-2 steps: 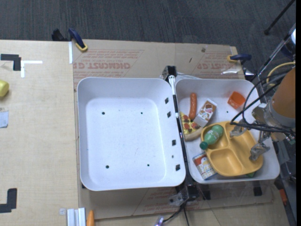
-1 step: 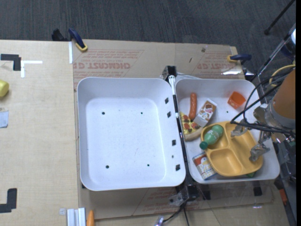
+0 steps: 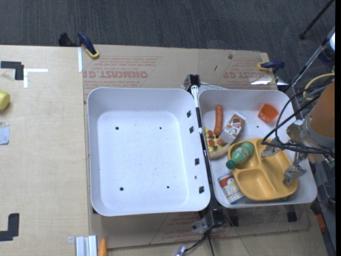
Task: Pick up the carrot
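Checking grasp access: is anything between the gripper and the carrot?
Nothing lies on the carrot. Between it and the gripper, which is over the yellow tray, stand a green bottle and a small carton; the carton sits close beside the carrot.

On the desk (image 3: 42, 169) two bins stand side by side. In the right bin (image 3: 242, 95) the carrot (image 3: 218, 120) lies left of a carton (image 3: 233, 128); behind my claw (image 3: 282, 164) sits a tray (image 3: 264, 183).
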Robot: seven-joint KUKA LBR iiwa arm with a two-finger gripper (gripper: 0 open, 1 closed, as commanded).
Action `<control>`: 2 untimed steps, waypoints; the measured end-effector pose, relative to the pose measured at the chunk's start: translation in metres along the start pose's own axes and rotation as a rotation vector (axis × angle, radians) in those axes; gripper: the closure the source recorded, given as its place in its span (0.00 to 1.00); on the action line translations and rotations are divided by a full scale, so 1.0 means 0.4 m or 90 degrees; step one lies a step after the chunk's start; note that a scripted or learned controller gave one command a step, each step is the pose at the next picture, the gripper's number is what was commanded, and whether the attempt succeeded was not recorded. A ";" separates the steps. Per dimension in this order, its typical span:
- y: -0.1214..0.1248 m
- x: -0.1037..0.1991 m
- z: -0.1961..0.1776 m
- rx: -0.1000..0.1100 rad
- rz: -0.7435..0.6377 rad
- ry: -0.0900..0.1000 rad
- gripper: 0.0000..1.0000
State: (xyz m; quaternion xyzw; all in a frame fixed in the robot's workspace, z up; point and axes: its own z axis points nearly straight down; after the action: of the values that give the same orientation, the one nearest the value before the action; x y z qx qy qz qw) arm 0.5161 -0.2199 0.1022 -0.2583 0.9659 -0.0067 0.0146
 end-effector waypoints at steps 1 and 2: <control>0.024 0.024 -0.006 0.003 -0.062 -0.008 0.00; -0.039 -0.060 0.013 -0.007 0.051 0.009 0.00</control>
State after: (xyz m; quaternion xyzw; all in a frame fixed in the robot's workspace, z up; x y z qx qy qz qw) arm 0.5447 -0.2215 0.0978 -0.2191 0.9757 -0.0027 0.0069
